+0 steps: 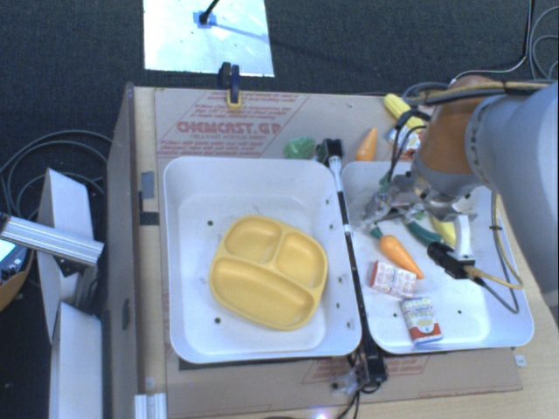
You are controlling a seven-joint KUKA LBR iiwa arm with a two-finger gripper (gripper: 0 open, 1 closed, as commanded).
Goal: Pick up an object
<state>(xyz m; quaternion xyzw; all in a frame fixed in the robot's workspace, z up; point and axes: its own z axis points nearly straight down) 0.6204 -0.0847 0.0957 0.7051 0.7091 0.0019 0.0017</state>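
My gripper [383, 209] is low over the upper left part of the right bin [476, 314], with the grey arm and its orange band [445, 138] above it. Just below the gripper lies an orange toy carrot [401, 254] with a green top. A white and red packet [393, 279] lies under the carrot, and a small can [421, 319] rests near the bin's front. A green item [425, 232] and a yellow item [442, 228] lie partly under the wrist. I see nothing held.
The left bin [179, 234] holds a yellow divided plate [268, 271]. Behind the bins on the cardboard lie a green toy [300, 148], a black tool [332, 151], an orange piece [367, 144] and a yellow piece [395, 106]. A cable [498, 282] trails across the right bin.
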